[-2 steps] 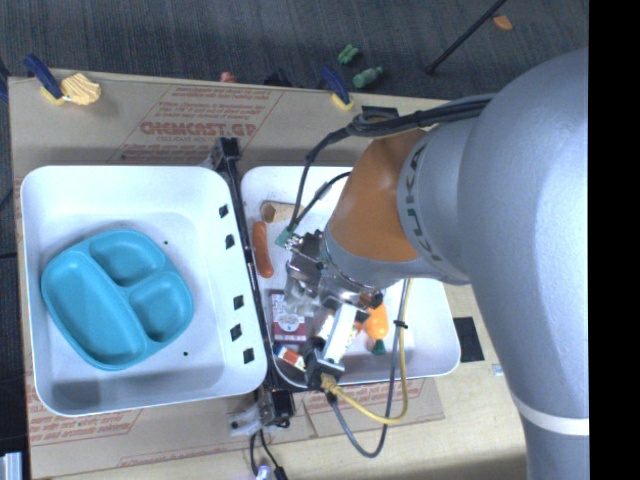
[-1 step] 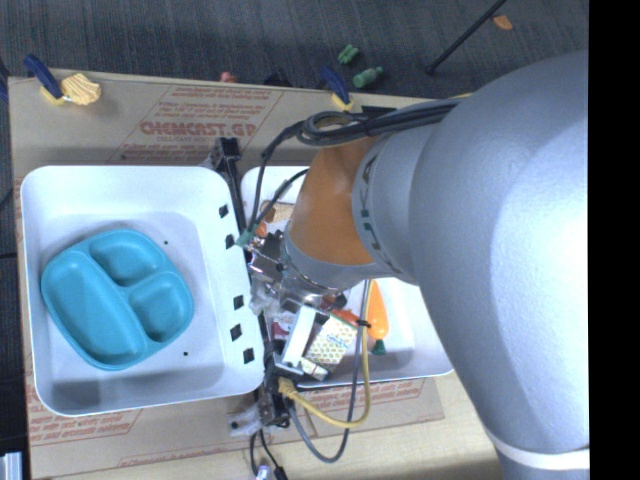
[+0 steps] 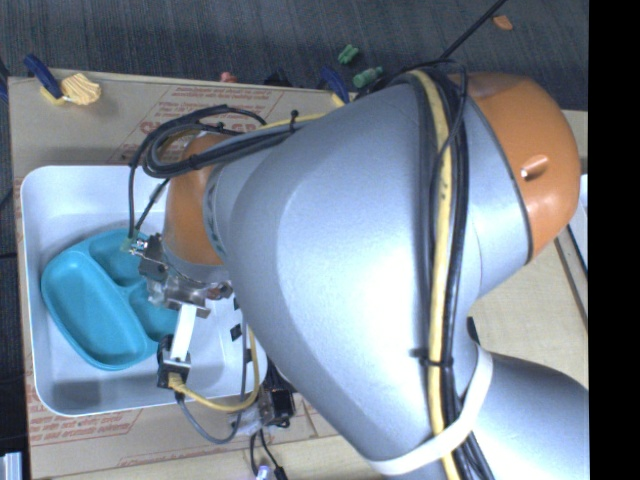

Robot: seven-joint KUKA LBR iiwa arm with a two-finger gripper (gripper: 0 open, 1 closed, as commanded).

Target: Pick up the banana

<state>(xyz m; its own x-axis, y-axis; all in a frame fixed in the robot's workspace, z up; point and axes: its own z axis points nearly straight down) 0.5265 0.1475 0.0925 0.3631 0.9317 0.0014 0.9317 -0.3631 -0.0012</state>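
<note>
My gripper (image 3: 160,274) hangs low over the left white bin (image 3: 60,193), at the right edge of a turquoise dish (image 3: 90,310) that lies in the bin's left half. The gripper's tip sits against or just above the dish's rim, and I cannot tell which. The grey arm (image 3: 380,248) with its orange band (image 3: 190,223) covers the bin's right part and the whole right bin, so whatever lies under it is hidden.
The bins rest on a brown bench top (image 3: 130,103). A small yellow and blue object (image 3: 72,88) lies at the bench's far left corner. Green bits (image 3: 356,64) lie on the dark floor beyond. Cables (image 3: 215,403) loop over the bin's near rim.
</note>
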